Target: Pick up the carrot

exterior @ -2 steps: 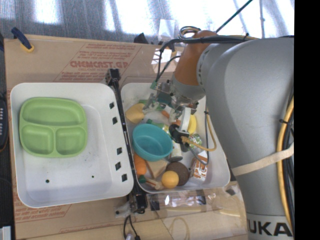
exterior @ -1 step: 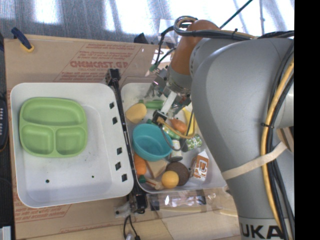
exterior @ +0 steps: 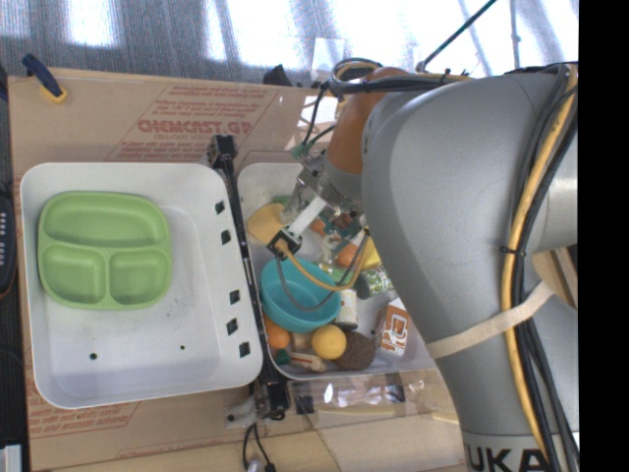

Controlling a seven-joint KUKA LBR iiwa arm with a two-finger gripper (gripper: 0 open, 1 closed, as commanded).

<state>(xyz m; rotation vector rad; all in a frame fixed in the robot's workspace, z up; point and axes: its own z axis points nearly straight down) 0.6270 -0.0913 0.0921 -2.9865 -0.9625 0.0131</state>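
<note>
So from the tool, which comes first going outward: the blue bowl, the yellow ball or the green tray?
1. Blue bowl, just below the tool in the right bin.
2. Yellow ball, near that bin's front edge.
3. Green tray, in the left bin.

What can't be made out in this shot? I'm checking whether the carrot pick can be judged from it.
- Hand: its fingers are lost among clutter under the grey arm, so open or shut is unclear.
- Carrot: no item can be singled out as it; the orange pieces by the hand are too small to name.
- Right bin: the arm covers its right side.
- Blue bowl: cables cross it.
</note>
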